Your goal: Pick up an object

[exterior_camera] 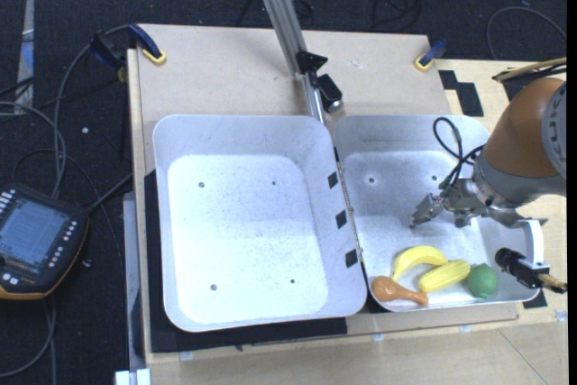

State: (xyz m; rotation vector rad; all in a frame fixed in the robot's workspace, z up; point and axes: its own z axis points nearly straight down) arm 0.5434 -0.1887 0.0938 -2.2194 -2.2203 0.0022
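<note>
Several toy foods lie along the front edge of the right bin (388, 149): a yellow banana (416, 260), a yellow corn-like piece (444, 275) touching it, a green ball (483, 280) at the right, and an orange pear-shaped piece (395, 289) at the front left corner. My gripper (425, 214) hangs low over the middle of this bin, just behind the banana and apart from it. I see nothing held in it. The arm's orange band (532, 131) rises to the right.
The left bin (243, 221) sits beside the right one, sharing a raised wall (343, 203). A slanted metal pole (284, 13) stands behind the bins. A black cable (446, 140) loops above the gripper.
</note>
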